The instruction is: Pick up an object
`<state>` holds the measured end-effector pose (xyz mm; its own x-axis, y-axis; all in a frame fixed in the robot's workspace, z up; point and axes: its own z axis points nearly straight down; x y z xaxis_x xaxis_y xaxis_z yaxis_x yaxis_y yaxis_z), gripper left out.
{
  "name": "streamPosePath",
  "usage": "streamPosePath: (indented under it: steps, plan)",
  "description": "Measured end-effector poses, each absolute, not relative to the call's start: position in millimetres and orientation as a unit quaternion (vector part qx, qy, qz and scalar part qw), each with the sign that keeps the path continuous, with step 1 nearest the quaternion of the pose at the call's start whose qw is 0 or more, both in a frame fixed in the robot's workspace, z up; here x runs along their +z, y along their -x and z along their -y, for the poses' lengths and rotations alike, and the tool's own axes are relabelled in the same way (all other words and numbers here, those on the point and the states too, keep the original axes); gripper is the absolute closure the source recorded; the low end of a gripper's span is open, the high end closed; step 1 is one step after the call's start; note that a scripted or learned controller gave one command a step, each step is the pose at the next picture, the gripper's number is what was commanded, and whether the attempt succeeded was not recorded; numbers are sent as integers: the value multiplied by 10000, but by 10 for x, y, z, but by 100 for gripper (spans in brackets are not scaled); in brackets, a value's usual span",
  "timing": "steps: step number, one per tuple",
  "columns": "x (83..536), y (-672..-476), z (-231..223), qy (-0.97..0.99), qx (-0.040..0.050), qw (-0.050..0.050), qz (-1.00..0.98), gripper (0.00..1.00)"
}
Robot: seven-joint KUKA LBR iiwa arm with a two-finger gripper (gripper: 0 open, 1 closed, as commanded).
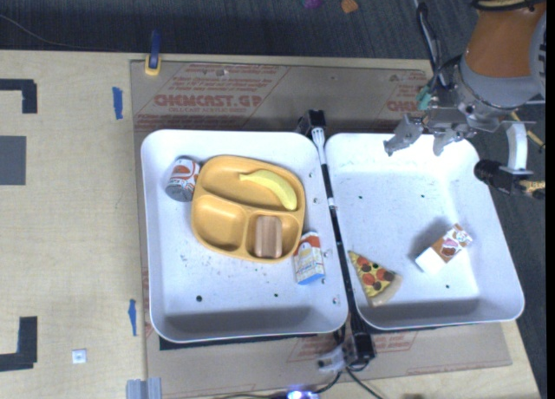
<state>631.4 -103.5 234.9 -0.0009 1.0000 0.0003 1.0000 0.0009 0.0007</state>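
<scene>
The gripper hangs over the far edge of the right bin, its jaws spread and holding nothing, which suits a pause above the bin before a target is chosen. The pickable things there lie toward the near side: a pizza slice by the dividing wall and what looks like a small carton, well apart from the jaws. The left bin keeps a yellow divided tray with a banana, a can beside it.

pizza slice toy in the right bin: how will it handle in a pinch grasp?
The flat triangular pizza slice toy lies low on the right white bin floor, so the jaws probably get little edge to pinch. It looks like stiff plastic, likely light, and may slide rather than lift. It sits near the bin's left wall, which could crowd one side of the gripper.
</scene>
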Motion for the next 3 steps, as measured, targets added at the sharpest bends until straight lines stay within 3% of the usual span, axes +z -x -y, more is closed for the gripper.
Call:
streamPosePath:
  steps: [1, 2, 3]
  plan:
    - [1281, -5603, 940, -7074, -4, -5, -7068, 0]
    - [912, -5047, 1137, -7072, 6, 9, -7070, 0]
    - [891, -4844, 964, -7077, 41, 101, -7064, 0]
